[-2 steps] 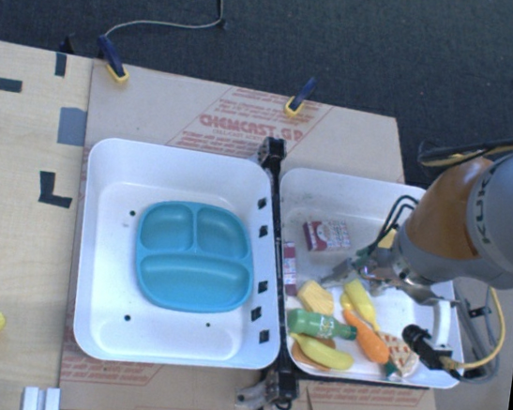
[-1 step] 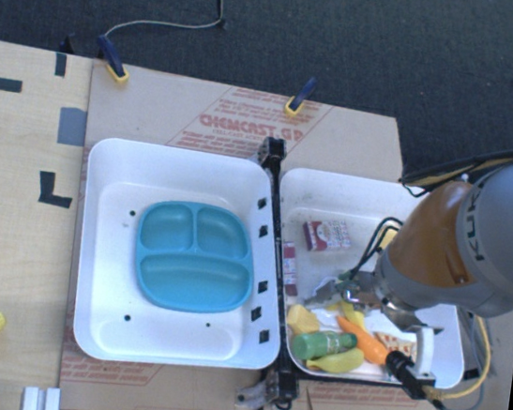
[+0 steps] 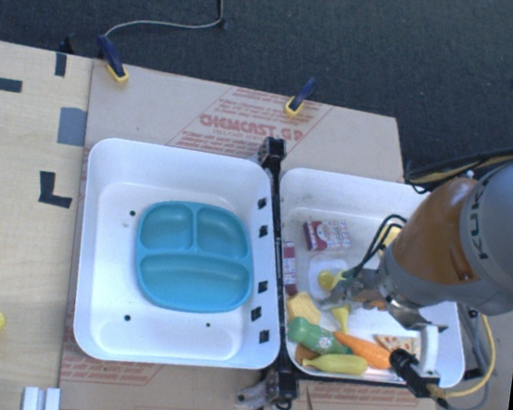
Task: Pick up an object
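Gripper [image 3: 346, 295] sits low in your right bin [image 3: 372, 192] over the toy food pile [image 3: 328, 337], finger state unclear, so you're mid-reach; next, close and lift.

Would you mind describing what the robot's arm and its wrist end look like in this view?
The arm is a thick, rounded grey cylinder with a broad orange band above the wrist. Black cables loop beside the band, and the gripper end is darker metal hardware.

The cardboard sheet [image 3: 248, 127] reads "CHEMCAST GP" (red print).
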`<state>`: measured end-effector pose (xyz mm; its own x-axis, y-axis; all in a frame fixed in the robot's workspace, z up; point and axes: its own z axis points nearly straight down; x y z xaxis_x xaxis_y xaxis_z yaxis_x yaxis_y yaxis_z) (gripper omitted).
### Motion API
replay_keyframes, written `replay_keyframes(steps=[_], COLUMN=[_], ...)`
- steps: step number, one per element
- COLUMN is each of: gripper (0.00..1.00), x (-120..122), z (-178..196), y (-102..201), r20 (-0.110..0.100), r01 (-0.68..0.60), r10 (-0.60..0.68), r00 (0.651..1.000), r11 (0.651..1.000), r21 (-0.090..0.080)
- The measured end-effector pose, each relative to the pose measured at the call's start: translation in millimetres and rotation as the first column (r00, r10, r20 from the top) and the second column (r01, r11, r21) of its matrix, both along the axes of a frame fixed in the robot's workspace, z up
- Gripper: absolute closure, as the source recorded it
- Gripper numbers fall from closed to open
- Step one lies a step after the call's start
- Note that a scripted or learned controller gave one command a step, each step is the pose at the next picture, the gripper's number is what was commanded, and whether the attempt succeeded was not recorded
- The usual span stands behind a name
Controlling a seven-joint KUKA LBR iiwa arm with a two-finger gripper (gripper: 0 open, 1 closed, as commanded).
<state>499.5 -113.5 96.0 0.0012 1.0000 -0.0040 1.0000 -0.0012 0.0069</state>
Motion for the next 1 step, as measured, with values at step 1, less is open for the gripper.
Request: replay_keyframes(steps=[1], gripper=[1.00], x=[53.1], z=[88.3], y=[69.1], r20=[-0.007], r01=[-0.003], r10=[0.003], r00=[1.000], r11=[1.000], r21=[0.005])
